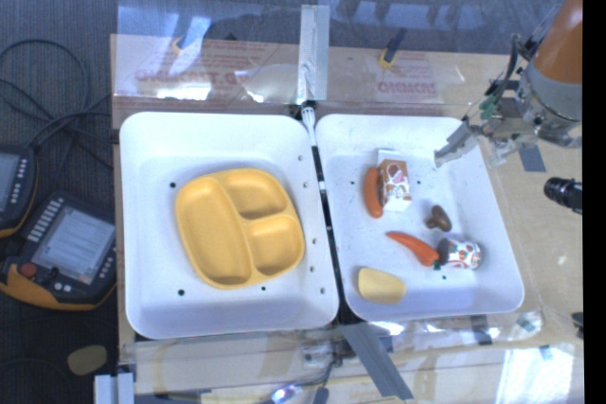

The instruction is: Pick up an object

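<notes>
Five small objects in the right bin point(492, 203), among them an orange carrot point(414, 246); fingers point(454, 147) apparently spread, empty.

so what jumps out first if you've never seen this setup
The big yellow tray with three compartments sits in the left bin. The right bin holds small items: a carton beside a red sausage, an orange carrot, a brown lump and a pale yellow wedge. The claw hangs over that bin's upper right corner.
</notes>
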`<state>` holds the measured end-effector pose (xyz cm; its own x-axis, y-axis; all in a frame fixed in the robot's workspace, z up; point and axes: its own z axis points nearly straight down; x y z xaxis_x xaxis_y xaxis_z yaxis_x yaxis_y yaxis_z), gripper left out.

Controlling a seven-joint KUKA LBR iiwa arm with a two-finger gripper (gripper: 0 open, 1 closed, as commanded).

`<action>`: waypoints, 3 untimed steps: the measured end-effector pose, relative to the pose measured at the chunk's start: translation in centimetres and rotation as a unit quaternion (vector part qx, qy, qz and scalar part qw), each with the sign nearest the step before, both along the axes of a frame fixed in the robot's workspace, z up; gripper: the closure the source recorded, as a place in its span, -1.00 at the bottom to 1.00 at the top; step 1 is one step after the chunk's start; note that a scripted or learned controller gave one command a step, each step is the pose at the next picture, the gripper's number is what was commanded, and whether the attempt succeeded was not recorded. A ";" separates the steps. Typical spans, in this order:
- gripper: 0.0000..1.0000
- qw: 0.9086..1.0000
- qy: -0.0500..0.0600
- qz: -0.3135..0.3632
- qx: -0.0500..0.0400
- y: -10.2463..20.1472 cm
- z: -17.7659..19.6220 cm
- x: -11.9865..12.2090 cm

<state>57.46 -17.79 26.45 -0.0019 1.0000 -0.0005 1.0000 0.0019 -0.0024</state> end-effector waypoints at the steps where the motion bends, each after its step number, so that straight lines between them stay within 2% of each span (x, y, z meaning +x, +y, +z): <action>1: -1.00 1.000 0.001 -0.011 0.001 5.6 -15.8 0.1; 2: 1.00 1.000 0.001 -0.011 0.002 5.6 -14.9 0.1; 3: 1.00 0.959 -0.005 -0.284 -0.001 7.7 -17.3 0.0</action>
<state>57.47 -10.10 9.10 0.5429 0.8398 0.0007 0.8398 -0.5428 0.0078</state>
